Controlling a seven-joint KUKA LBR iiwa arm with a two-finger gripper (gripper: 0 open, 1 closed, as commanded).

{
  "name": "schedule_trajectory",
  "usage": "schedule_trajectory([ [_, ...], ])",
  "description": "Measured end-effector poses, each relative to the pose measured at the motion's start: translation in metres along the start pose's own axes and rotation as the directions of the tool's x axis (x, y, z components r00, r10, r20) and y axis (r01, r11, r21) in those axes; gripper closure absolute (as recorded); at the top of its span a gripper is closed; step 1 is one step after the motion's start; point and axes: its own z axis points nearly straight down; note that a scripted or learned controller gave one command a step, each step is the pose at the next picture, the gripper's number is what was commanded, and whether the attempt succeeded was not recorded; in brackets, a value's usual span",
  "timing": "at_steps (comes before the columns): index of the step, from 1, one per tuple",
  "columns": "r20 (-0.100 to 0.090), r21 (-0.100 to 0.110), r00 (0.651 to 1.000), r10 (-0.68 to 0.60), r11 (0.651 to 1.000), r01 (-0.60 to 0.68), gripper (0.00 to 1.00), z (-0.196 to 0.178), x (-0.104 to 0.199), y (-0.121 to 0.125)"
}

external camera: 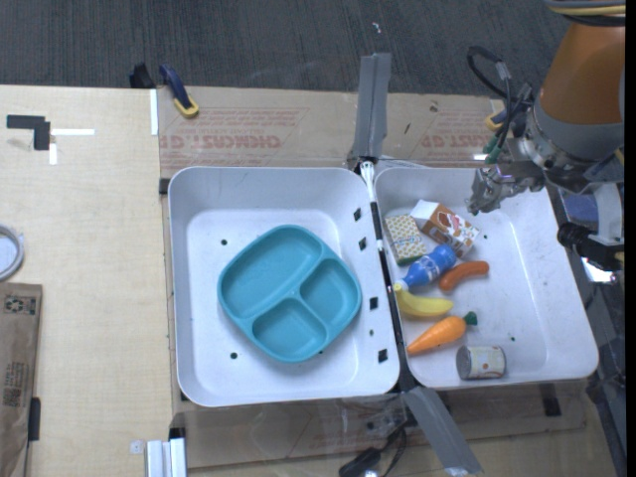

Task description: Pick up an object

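Pincer (484, 195), grip state unclear, hovers at twelve o'clock of right bin (556, 296) | nearest carton (449, 229): light, stiff; grip flat sides

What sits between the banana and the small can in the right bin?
In the camera view, the carrot lies between the banana and the can, pointing down-left, near both.

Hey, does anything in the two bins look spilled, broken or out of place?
Nothing looks spilled or broken. The blue divided plate lies flat but skewed in the left bin. In the right bin the small can lies on its side, and the toy foods sit in a loose heap near the divider.
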Motion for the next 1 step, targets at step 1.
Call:
schedule_trajectory([
  [1,-0.001,0.002,1.000,-0.003,1.000,0.003,1.00,0.0781,-0.0169,0.0199],
])
